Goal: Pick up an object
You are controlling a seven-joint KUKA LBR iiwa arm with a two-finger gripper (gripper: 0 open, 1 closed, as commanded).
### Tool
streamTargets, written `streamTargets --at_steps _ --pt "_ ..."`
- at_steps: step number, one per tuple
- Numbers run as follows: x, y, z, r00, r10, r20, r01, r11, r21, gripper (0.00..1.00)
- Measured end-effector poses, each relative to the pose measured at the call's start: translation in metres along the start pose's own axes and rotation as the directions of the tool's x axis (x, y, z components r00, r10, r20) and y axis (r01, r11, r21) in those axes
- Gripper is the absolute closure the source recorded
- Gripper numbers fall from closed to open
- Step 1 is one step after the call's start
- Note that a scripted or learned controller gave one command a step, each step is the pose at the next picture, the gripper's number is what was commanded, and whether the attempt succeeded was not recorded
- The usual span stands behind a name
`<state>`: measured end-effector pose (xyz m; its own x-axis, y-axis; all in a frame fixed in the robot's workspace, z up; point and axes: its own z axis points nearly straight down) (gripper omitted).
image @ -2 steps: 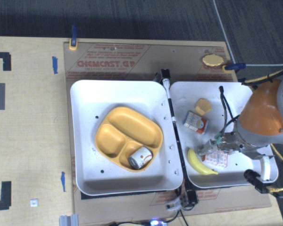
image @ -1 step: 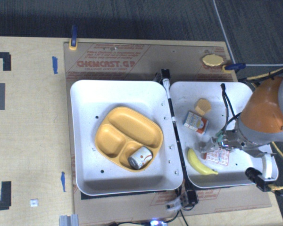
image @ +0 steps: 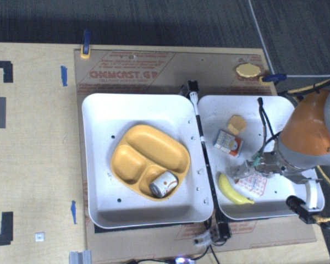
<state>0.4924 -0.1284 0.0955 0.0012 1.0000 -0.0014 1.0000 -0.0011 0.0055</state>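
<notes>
Several things lie in the right bin (image: pixel 275 210): a yellow banana (image: pixel 232 190), gently curved, its long axis running from about ten o'clock to four o'clock, sits near the bin's front edge, just beside a red-and-white checked packet (image: pixel 254 185) on its three o'clock side. At the packet's twelve o'clock the gripper (image: pixel 257 163) hangs low over the bin, and whether its claw is parted or holds anything I cannot tell.

Bright, even overhead light; soft glare whitens the two shallow white plastic bins (image: pixel 99 147), faint shadows, slightly soft focus throughout.
</notes>
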Motion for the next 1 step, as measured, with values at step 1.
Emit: streamTargets --at_steps 1 --pt "0.0119 -0.0116 0.0094 1.0 0.0 0.0 0.0 1.0 0.001 0.0"
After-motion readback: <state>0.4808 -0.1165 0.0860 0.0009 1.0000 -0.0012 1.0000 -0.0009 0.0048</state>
